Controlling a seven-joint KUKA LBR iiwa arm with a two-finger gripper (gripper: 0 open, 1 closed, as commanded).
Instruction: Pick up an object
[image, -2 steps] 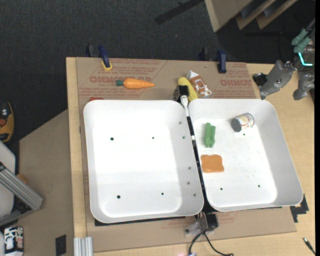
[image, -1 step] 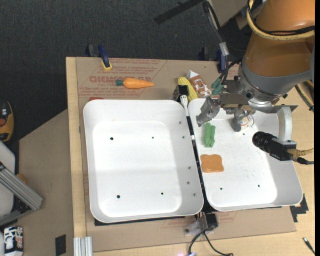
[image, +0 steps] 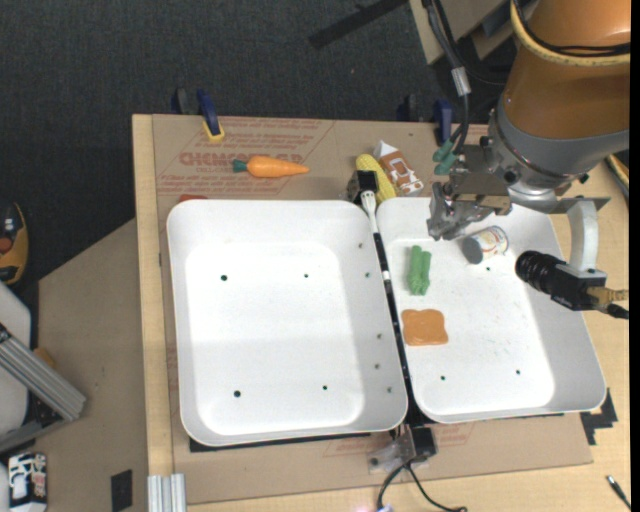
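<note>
Camera view looks down on my hand (image: 455, 228) hanging over the far edge of the right bin (image: 560, 390). I cannot tell if it is shut or spread. A green piece (image: 419, 270) lies just beside it, close to the bin's left wall. An orange slab (image: 424, 327) lies nearer the middle. A small round thing (image: 487, 243) sits by the far edge too. The green piece looks light and stiff, maybe a bit slick. I think pinching its long sides would work best.
</note>
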